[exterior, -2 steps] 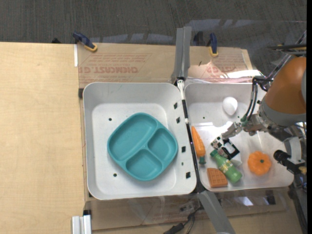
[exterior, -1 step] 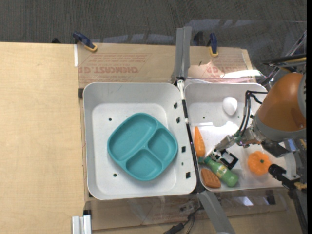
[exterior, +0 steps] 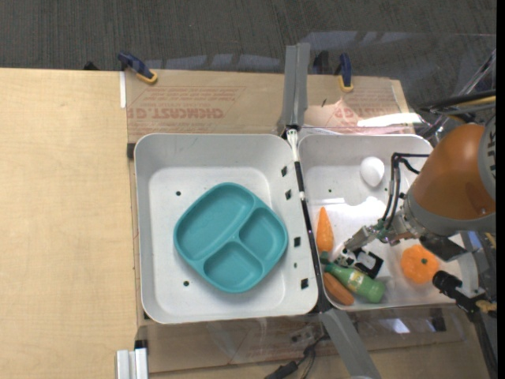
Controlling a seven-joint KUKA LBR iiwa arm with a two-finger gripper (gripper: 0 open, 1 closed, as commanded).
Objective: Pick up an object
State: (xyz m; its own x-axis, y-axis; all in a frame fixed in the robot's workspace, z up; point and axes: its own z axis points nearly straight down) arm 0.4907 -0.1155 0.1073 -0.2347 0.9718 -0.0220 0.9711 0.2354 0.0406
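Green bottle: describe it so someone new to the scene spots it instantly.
Look in the right-hand white bin, at its near edge. The green bottle lies there on its side, just below the gripper. A carrot and an orange fruit sit nearby, but it is the single green item in that bin.

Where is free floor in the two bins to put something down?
Left bin: bare floor around the teal plate, widest along its far wall. Right bin: free near the far-left corner, beside the white egg. Crowded near the gripper, carrot, green bottle.
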